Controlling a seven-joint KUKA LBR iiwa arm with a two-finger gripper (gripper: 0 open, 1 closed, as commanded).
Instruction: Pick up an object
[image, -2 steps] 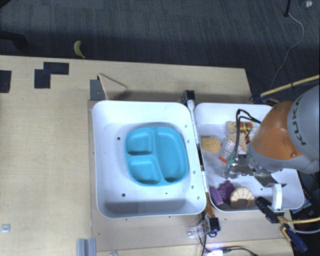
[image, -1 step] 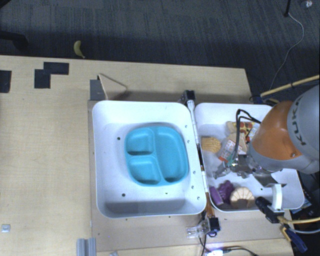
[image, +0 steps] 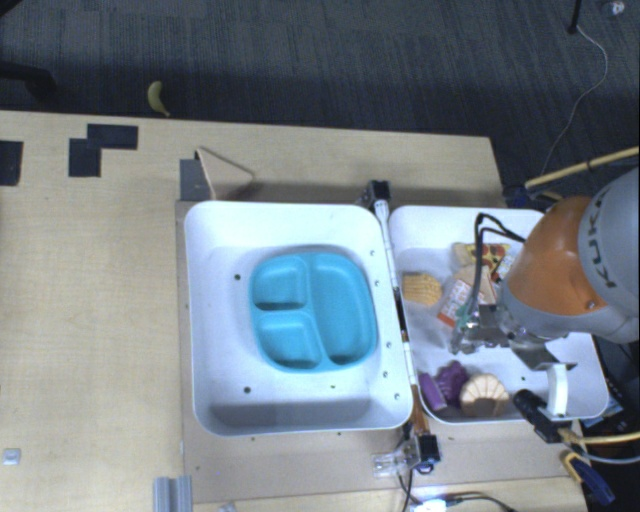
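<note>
Pale wooden bench (image: 90, 330), two white bins: end effector (image: 468, 335) low in the right bin (image: 420, 225), grip state hidden; purple object (image: 443, 384) just below-left of it, tan item (image: 421, 290) up-left.

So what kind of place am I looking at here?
Most likely a robotics lab test bench. A robot arm reaches over two white bins on a plywood bench; one bin holds a blue divided tray, the other small toy foods.

On the desk (image: 90, 330) two bins stand side by side. The left bin (image: 215, 300) holds a divided tray (image: 312, 308). The right bin (image: 420, 235) holds small toy foods under the arm (image: 570, 270).
</note>
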